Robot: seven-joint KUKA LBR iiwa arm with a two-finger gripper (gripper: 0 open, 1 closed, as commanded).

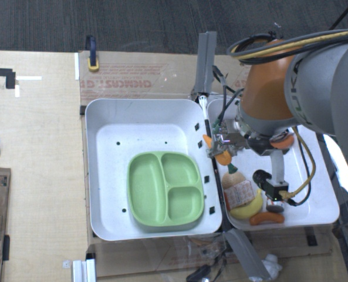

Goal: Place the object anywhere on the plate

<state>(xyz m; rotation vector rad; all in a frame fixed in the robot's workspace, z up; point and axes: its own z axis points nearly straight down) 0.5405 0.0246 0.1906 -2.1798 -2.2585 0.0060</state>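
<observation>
Bright, even overhead light, soft shadows, mild glare on white bins (97, 157), slight softness.

The grey arm (326, 87) reaches in from the right, its orange band (267, 93) just above the wrist. Below the band hangs the gripper (220, 148), pointing down and leftward, cables looping off to its right side.

Pale wooden bench (33, 157); dark carpet floor (132, 10) beyond; cardboard sheet (138, 78).
</observation>
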